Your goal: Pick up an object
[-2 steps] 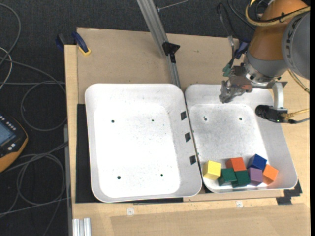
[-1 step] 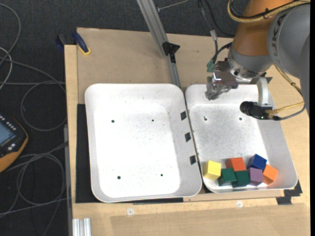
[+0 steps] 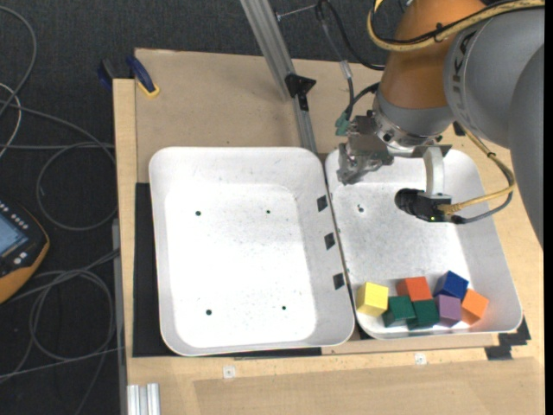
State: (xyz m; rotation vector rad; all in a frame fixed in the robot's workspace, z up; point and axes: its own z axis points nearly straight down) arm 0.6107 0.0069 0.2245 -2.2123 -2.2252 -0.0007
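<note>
**Gripper at far end of right bin, blocks clustered at near end**

The gripper [image 3: 352, 173] sits low over the far-left corner of the right bin [image 3: 488, 258], close to the wall it shares with the left bin [image 3: 168, 232]. From my fixed overhead view I cannot tell how it is set; the wrist body covers that detail, and I see no object in it.

The candidate objects lie at the opposite end of the same bin. I count a tight cluster against the near rim: a yellow block [image 3: 374, 297] at the left, two green blocks [image 3: 412, 311] beside it, a red-orange block [image 3: 416, 288] behind those, then a blue block [image 3: 453, 283], a purple block [image 3: 449, 308] and an orange block [image 3: 474, 303] at the right. Several touch one another; I cannot confirm gaps wide enough for a finger between the middle ones.

The deciding relation, in my judgement: the cluster lies well apart from the gripper, toward the camera and slightly to the view's right. The yellow block is the nearest of the group to the gripper and has a free left side, which makes it the likeliest candidate. The cluster's long axis runs along the near rim, left to right.

A black fitting [image 3: 417, 202] hangs from the arm over the bin floor between the gripper and the blocks.
</note>
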